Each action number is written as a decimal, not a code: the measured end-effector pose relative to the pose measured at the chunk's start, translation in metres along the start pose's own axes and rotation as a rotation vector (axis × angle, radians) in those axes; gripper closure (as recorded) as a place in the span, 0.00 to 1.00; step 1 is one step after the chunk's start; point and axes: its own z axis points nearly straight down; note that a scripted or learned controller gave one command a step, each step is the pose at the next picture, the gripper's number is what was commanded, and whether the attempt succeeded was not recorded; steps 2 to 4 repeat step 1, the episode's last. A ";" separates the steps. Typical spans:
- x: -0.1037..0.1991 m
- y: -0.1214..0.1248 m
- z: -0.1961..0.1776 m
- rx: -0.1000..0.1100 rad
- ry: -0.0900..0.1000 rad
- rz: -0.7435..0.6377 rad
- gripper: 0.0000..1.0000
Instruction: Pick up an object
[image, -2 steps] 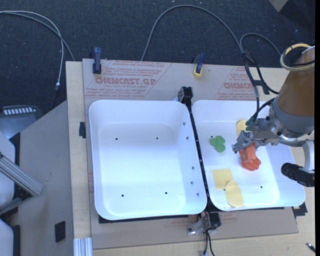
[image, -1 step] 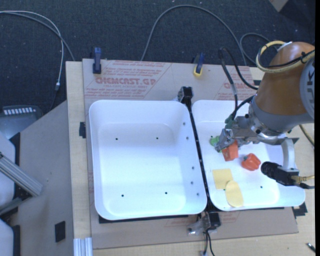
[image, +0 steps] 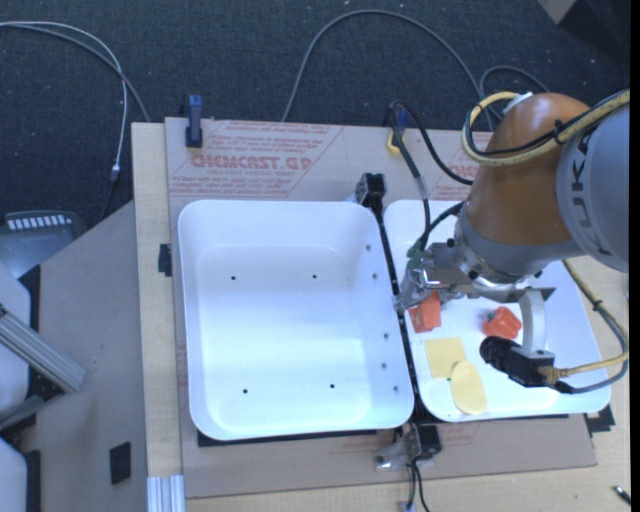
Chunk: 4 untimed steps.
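Now your gripper (image: 428, 292) hangs over the orange block (image: 427, 315) in the right bin (image: 592, 330).
Block's long axis runs toward the yellow square (image: 445, 356); gripper state: cannot tell.

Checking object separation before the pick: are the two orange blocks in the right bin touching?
Apart. The camera view shows bare white bin floor between the orange block near the divider and the orange block further right.

Wooden bench (image: 155, 300) bears left bin (image: 200, 300), right bin (image: 580, 320).
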 end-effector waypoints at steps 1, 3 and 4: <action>0.059 -0.003 0.016 0.001 0.000 0.000 1.00; 0.059 -0.003 0.016 0.001 0.000 0.000 1.00; 0.059 -0.003 0.016 0.001 0.000 0.000 1.00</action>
